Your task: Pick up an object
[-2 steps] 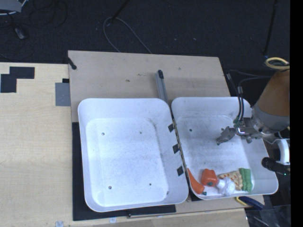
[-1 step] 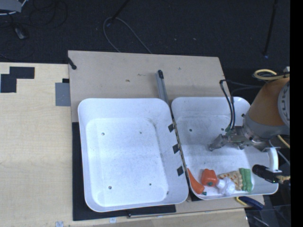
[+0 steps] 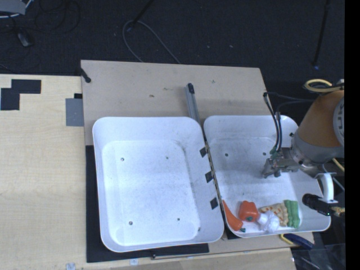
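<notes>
In the camera view, the end effector (image 3: 272,170) is seen low over the right bin (image 3: 242,139), near its right side; whether it is wide or narrow cannot be told. Small objects are clustered along the bin's near edge: an orange piece (image 3: 248,210), a tan piece (image 3: 275,211) and a green piece (image 3: 292,213). The left bin (image 3: 107,134) sits alongside on the counter (image 3: 140,89).

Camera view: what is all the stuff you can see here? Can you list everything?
Bins: 2, white, side by side; left, right.
Orange-red objects: 2, right bin's near edge; long one, chunky one.
Tan object: 1, right bin's near edge.
White lump: 1, just in front of the tan one.
Green object: 1, right bin's near right corner.
Bench: 1, tan.
Arm: 1, grey and orange, from the right.
End effector: 1, dark, over the right bin.
</notes>
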`<act>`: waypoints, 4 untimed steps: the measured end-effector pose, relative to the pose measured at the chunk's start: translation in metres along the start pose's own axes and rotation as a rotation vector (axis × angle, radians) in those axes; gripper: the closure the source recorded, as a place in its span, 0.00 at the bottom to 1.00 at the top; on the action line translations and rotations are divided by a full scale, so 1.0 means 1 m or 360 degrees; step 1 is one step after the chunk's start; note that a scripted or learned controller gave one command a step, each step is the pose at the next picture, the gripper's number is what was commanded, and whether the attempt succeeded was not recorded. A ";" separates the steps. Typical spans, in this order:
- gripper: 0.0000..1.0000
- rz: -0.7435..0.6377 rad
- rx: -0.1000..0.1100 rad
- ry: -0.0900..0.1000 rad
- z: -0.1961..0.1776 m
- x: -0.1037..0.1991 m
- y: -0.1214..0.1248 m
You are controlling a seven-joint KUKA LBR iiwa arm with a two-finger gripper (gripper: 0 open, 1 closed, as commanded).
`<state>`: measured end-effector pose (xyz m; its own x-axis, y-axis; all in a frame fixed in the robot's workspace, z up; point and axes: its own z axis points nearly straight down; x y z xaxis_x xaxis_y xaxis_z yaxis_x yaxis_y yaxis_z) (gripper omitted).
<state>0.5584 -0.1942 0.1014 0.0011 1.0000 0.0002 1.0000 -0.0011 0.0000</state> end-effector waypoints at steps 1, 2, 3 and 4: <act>1.00 -0.0002 -0.0007 -0.0002 -0.061 -0.001 0.006; 1.00 -0.0002 -0.0005 -0.0002 -0.107 0.003 0.000; 1.00 -0.0001 -0.0007 -0.0002 -0.169 0.002 -0.002; 1.00 -0.0008 0.0001 0.0001 -0.161 0.058 0.011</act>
<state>0.5695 -0.1358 0.2621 -0.0038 1.0000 0.0010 1.0000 0.0038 -0.0005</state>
